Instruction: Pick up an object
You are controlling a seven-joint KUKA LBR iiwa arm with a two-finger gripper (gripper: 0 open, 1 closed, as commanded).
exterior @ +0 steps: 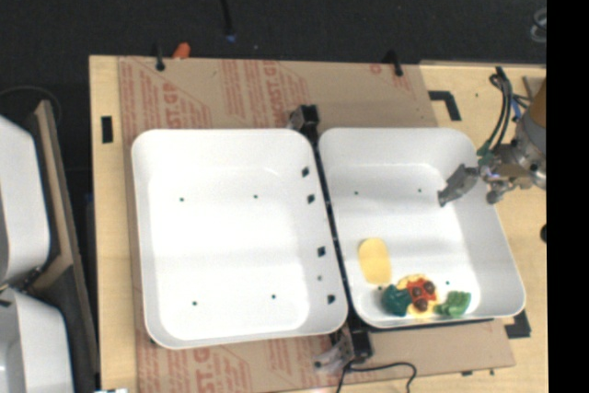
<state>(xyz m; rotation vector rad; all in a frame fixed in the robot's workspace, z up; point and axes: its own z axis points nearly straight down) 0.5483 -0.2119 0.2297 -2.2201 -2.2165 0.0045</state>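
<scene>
In the right bin (396, 152) lie several small objects near its front edge. A pale yellow block (374, 260) sits a little apart. Closer to the front are a dark green piece (396, 300), a red and yellow toy (421, 290) and a bright green piece (455, 302). My gripper (474, 190) hangs over the right bin's right side, well behind these objects. It is open, one finger (453, 187) slanting left and nothing between the fingers.
The left bin (147, 198) stands beside the right one, joined by a black divider with clips (322, 216). Both rest on a cardboard sheet (221, 97) on the bench. Cables (502, 106) run down to the wrist at the right.
</scene>
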